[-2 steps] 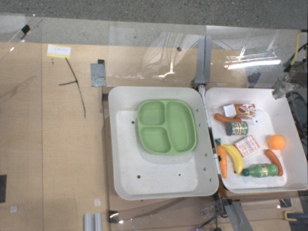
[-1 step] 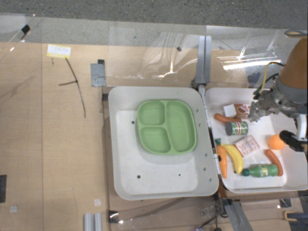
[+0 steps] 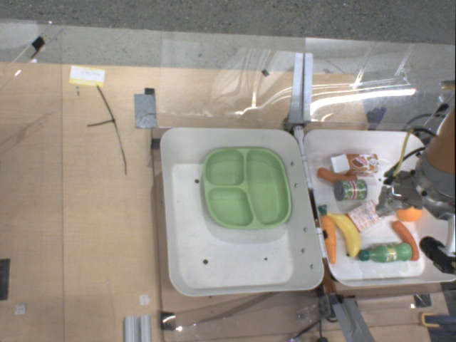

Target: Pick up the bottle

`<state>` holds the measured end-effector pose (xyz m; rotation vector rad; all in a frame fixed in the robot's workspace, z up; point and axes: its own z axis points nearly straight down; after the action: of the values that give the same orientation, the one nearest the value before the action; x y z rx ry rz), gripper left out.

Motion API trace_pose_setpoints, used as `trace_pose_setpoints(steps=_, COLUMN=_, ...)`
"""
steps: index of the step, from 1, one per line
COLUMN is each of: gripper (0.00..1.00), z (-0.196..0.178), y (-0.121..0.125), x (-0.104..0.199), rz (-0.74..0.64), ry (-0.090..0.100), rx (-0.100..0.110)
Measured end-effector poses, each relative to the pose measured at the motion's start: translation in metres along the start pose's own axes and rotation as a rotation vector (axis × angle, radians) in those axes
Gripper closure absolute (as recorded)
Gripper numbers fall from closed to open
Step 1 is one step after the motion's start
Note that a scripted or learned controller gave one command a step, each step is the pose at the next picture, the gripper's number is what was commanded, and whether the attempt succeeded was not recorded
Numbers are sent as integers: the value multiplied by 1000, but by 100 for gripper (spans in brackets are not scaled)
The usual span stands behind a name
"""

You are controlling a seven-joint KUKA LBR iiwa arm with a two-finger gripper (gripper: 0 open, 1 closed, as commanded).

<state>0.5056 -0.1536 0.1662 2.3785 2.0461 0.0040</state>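
The bottle (image 3: 388, 252) is green with a yellow-orange label. It lies on its side near the front edge of the right bin (image 3: 370, 142). My gripper (image 3: 389, 194) hangs over the right part of that bin, above and behind the bottle and apart from it. It sits next to an orange ball (image 3: 410, 214) and a small red-and-white packet (image 3: 363, 216). The grey arm (image 3: 436, 169) comes in from the right edge.
The right bin also holds a green can (image 3: 350, 189), a banana (image 3: 348, 233), two carrots (image 3: 329, 238) (image 3: 405, 231), a sausage (image 3: 330, 175) and a snack packet (image 3: 364, 163). A green divided plate (image 3: 247, 187) lies in the left bin (image 3: 235, 269).
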Motion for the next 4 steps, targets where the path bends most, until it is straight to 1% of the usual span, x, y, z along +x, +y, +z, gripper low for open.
trace_pose_setpoints(steps=1, gripper=0, z=50, y=-43, x=-36, rz=-1, ry=0, rx=2)
trace_pose_setpoints(steps=2, gripper=0, z=75, y=-38, x=-67, rz=-90, ry=0, rx=2)
trace_pose_setpoints(steps=3, gripper=100, z=64, y=-36, x=-68, rz=-89, ry=-2, rx=-4)
trace_pose_setpoints(steps=4, gripper=100, z=37, y=14, x=-25, rz=44, ry=0, rx=1)
